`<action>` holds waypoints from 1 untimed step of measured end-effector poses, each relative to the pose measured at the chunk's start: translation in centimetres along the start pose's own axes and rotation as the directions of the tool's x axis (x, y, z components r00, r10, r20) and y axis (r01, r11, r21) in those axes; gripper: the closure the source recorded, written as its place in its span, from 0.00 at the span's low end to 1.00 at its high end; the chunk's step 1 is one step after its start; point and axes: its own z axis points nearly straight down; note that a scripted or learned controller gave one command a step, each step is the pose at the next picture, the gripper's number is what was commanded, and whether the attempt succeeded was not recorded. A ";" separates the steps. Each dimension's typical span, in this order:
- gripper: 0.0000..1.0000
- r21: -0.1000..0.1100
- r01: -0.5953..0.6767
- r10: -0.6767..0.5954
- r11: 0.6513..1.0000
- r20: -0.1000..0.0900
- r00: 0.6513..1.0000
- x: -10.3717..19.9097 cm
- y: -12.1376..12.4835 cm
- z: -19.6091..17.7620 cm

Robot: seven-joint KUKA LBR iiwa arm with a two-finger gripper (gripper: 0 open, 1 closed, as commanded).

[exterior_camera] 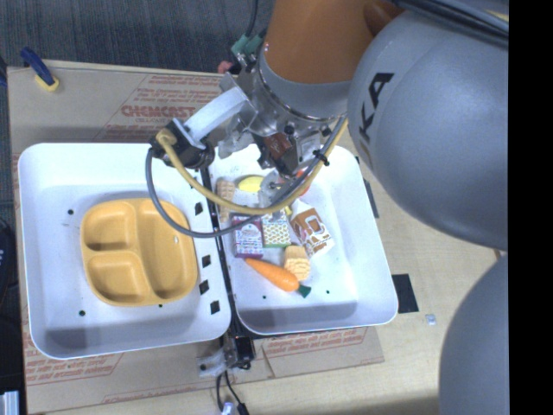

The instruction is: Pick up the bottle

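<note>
The gripper (278, 156) hangs well beyond the carrot (272, 274), spread or closed I cannot tell, while what looks like the bottle (311, 230) lies just up-right of the carrot among crowded toys, so a descent risks catching a neighbour instead

Dark grey carpet (130, 15) is showing beyond the bench. Printed cardboard sheet (147, 102) is lying over the pale benchtop (415, 258); even light is falling overhead.
</note>
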 end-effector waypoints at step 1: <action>1.00 -0.003 0.005 -0.005 1.000 0.001 1.000 0.0 0.0 -1.0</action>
